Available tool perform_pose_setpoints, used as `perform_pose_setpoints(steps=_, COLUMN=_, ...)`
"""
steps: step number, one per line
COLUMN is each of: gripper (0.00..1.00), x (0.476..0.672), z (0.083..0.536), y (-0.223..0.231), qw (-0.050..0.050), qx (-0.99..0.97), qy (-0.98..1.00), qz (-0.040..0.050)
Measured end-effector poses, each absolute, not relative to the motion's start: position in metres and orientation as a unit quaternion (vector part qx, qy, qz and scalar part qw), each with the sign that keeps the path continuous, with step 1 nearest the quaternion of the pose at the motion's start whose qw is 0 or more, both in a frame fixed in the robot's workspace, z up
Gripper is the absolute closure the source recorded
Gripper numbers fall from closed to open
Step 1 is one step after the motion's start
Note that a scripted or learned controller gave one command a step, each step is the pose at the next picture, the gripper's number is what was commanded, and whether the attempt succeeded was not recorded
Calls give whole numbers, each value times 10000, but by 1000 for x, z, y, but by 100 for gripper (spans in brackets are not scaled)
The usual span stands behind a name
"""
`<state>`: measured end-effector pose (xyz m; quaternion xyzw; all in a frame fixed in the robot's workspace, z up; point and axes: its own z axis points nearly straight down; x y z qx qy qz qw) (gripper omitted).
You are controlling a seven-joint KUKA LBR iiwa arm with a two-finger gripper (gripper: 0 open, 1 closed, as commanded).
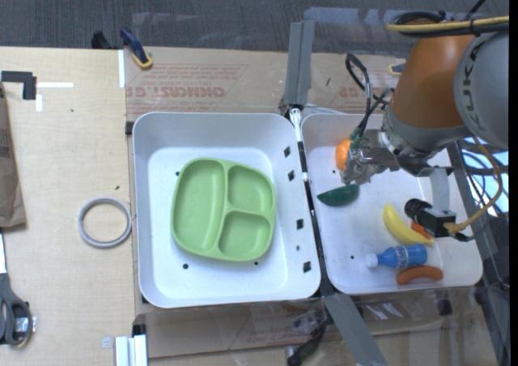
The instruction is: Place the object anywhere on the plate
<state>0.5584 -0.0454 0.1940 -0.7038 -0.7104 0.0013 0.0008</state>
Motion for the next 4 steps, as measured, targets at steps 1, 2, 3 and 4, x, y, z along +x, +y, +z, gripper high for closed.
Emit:
perform_pose_setpoints(steps=1, gripper=100, x=528, z=191, y=8, qw=10, qx=-6363, qy=-7714, qz=12)
perform_pose_setpoints(steps=2, gripper=100, x=515, z=270, y=45, qw=-1, qx=-5997, qy=-8002, qz=6)
perform_pose_setpoints(steps=3, gripper=100, x=513, z=258, y=101, qw=8, qx=-5197, qy=-8543, qz=17)
perform_pose_setpoints(steps=4, gripper=100, x=517, z=241, y=155, qw=7, qx=-4331, qy=-9013, qz=15)
